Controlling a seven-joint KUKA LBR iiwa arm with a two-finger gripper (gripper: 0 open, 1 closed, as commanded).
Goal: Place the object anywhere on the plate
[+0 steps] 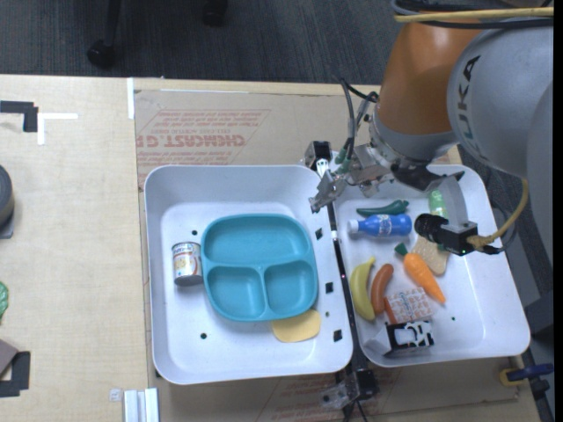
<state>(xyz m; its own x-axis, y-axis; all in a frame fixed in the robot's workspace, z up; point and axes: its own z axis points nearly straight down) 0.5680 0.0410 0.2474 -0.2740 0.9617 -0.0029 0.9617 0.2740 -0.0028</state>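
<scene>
The teal plate (259, 266), with three compartments, lies in the left bin (167, 323) with nothing on it. My gripper (323, 194) hangs over the divider between the two bins, just past the plate's far right corner. Nothing shows in it. Closest to it in the right bin are a green pepper (383, 207) and a blue bottle (381, 227). The grey arm with its orange band (422, 69) comes in from the upper right and covers the far part of the right bin.
A small can (186, 262) stands left of the plate and a yellow flat piece (297, 327) pokes out at its near edge. The right bin (501, 323) holds a banana (361, 290), a sausage (381, 288), a carrot (425, 278), a red-and-white packet (410, 306) and a black-and-white item (411, 336).
</scene>
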